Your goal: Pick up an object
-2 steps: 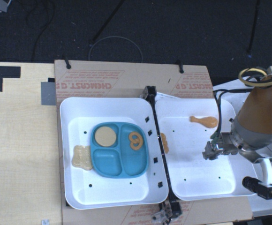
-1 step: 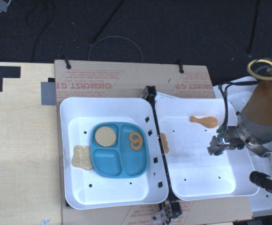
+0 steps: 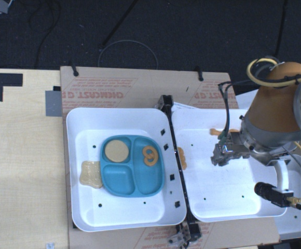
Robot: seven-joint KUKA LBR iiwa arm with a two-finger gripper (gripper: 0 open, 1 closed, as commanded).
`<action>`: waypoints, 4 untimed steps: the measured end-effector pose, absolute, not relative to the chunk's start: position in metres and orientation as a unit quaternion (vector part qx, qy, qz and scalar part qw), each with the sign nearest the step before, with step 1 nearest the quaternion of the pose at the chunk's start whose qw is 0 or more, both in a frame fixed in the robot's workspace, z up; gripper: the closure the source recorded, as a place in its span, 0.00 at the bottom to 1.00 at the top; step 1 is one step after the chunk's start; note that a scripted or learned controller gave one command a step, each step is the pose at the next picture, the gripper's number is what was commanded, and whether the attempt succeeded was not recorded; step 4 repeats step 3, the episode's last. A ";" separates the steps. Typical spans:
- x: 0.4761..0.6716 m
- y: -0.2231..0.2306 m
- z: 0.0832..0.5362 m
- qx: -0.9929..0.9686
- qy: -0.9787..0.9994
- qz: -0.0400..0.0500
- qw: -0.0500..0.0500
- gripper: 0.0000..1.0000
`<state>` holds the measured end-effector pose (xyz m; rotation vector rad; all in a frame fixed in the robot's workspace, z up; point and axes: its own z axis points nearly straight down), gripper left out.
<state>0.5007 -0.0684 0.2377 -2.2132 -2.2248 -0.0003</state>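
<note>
Reaching in from your right, the arm hangs its claw over the right bin; you cannot tell its state. Left bin holds a blue divided tray carrying a round cracker and pretzel, with a pale slice beside it.

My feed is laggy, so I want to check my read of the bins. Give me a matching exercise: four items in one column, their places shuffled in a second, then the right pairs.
Things:
1. round tan piece
2. pretzel-shaped piece
3. pale flat piece
4. hand

Places:
A. on the left bin floor, against the blue tray's left edge
B. over the right bin
C. blue tray's upper-right compartment
D. blue tray's upper-left compartment

Pairs: 1-D, 2-C, 3-A, 4-B
</note>
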 end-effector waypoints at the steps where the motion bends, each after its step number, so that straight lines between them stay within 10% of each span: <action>1: 0.524 -0.017 0.245 -0.705 -0.709 0.000 0.001 1.00; 4: 0.572 0.071 0.238 -0.706 -0.708 0.000 0.001 1.00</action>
